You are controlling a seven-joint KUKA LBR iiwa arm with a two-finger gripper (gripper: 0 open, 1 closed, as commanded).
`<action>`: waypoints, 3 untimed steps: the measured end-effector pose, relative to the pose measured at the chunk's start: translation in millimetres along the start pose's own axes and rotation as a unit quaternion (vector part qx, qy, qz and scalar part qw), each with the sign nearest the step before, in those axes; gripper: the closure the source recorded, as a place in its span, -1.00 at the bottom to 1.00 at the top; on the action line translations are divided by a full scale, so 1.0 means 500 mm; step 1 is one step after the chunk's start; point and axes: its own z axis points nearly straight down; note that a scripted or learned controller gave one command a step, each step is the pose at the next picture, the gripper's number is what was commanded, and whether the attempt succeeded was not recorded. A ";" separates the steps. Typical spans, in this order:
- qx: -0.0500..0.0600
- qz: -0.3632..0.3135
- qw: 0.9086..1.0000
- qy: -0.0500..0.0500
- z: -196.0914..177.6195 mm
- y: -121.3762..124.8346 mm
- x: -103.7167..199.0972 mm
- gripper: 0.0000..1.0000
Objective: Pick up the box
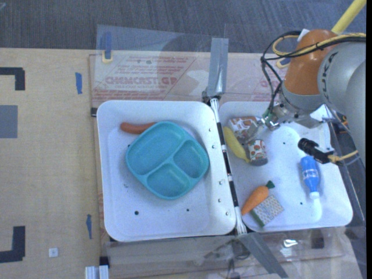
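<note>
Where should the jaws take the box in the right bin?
Grip the box across its short sides, coming straight down. It lies flat on the right bin floor, turned at an angle, with the carrot touching its upper left edge, so that edge looks blocked. The other sides look free.

- Light wooden bench (46, 173), seen from above at a slant, with black square marks and short blue tape strips on the left part.
- Directly on it, two shallow white plastic bins side by side, touching along the middle: left white bin (116, 214) and right white bin (337, 214).
- Behind the bins, flat clear plastic sheet with red print (145, 77), lying on the bench surface.
</note>
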 end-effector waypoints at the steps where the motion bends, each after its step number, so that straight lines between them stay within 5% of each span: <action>1: 0.007 0.000 1.000 0.007 -0.014 -0.006 0.006 1.00; 2: -0.007 -0.004 1.000 0.003 -0.202 0.068 0.150 1.00; 3: -0.009 0.159 0.987 0.004 -0.199 0.103 0.226 1.00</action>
